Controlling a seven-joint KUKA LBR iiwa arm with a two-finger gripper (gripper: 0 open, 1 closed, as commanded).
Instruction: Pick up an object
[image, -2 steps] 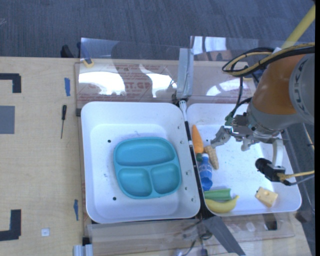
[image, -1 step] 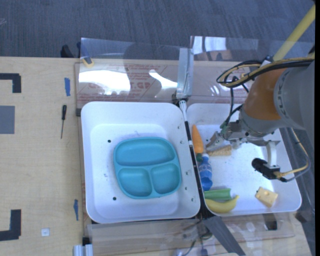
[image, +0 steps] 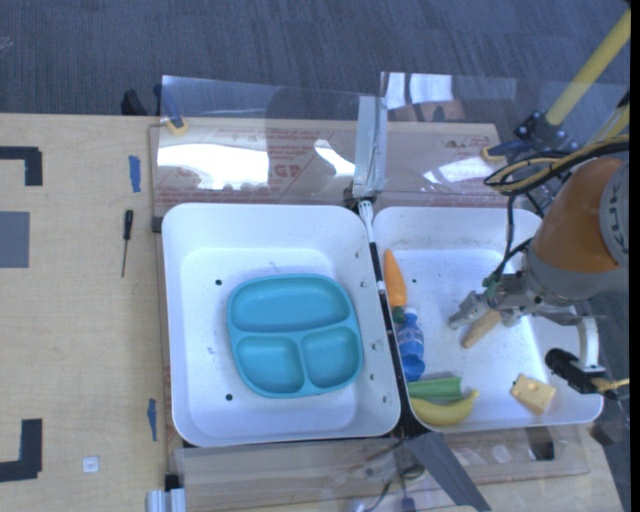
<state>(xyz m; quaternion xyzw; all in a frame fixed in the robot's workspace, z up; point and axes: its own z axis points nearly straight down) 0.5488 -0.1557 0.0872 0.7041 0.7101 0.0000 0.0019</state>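
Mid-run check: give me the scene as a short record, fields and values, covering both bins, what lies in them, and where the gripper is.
left bin: holds a blue divided plate
right bin: carrot, blue bottle, green item, banana, yellow block
clustering: carrot, bottle, green item and banana lie along the bin's left wall
gripper: above the right bin's middle, fingers spread, nothing between them
arm: enters from the right

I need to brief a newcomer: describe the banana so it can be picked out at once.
Start at the right white bin of the two. Along its near-left edge lies the banana, curved and yellow, right beneath a green vegetable. The orange carrot is straight, and the yellow cheese wedge is blocky.
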